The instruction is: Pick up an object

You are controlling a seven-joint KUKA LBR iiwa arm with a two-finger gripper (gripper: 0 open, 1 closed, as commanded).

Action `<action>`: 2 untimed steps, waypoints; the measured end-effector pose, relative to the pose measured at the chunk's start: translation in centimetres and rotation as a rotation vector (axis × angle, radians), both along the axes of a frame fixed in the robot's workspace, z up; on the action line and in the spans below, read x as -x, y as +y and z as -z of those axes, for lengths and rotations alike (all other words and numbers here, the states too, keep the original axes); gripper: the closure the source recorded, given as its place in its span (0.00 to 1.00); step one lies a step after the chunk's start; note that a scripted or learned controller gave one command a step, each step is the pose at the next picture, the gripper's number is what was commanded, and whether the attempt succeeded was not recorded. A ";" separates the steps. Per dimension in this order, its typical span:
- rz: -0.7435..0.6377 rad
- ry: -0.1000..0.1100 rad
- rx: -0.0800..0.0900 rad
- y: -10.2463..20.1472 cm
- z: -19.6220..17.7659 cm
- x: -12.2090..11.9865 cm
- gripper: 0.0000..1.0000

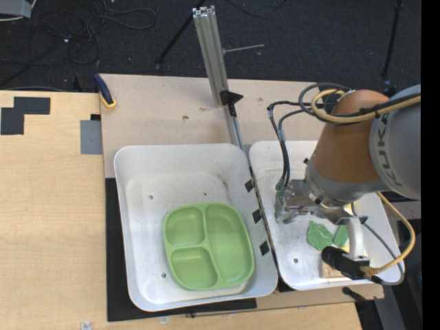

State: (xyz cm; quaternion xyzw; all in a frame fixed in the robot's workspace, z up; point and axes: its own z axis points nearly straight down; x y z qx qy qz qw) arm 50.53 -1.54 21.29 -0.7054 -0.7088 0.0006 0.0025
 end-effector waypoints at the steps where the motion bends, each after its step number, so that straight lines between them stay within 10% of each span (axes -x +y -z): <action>1: 0.000 -0.003 0.001 5.2 -1.0 -1.6 1.00; 2: 0.000 -0.001 0.002 11.2 -0.3 -2.3 1.00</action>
